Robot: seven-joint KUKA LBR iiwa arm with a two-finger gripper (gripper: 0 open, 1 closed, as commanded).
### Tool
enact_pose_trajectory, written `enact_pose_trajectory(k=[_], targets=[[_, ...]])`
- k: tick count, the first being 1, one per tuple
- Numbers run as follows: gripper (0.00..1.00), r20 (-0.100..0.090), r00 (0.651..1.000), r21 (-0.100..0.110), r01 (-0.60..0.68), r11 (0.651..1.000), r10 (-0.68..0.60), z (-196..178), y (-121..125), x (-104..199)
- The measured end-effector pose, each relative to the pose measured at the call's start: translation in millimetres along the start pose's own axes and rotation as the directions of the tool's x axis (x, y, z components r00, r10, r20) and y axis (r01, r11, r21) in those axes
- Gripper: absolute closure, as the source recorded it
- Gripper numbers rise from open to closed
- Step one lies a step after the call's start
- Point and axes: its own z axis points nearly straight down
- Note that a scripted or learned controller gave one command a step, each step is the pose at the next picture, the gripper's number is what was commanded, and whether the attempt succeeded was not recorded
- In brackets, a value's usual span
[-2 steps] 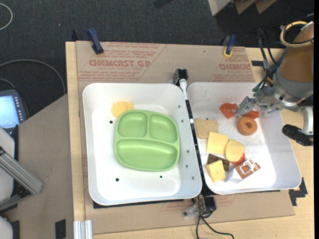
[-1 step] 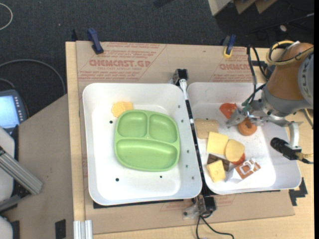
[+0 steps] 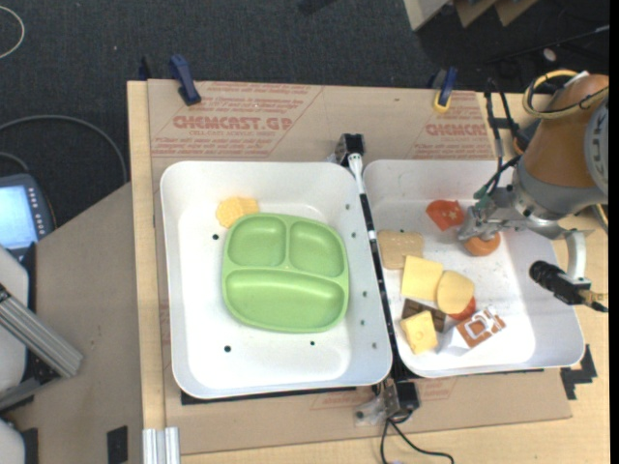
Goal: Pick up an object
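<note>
Bench [image 3: 290,114]: brown board bearing two white bins.
Left bin [image 3: 184,259]: green divided plate [image 3: 285,272]; yellow piece [image 3: 237,210] just behind the plate.
Right bin [image 3: 542,336]: cheese-like yellow blocks [image 3: 423,280], red piece [image 3: 445,214], orange piece [image 3: 482,245].
Gripper [image 3: 481,222]: over the orange piece, right of the plate; jaws' state cannot be told.

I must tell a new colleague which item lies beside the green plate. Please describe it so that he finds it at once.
Look at the left white bin, which holds a green divided plate. At the plate's far left corner lies a small yellow piece. It is the only loose item in that bin.
</note>
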Motion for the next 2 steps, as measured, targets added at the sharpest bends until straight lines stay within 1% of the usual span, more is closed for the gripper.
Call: enact_pose_trajectory(k=[1,2], targets=[[1.0,-0.017,1.0,0.021,0.01,1.0,-0.01,11,53,63],[1.0,-0.021,1.0,0.024,0.007,1.0,-0.007,-88,-22,114]])
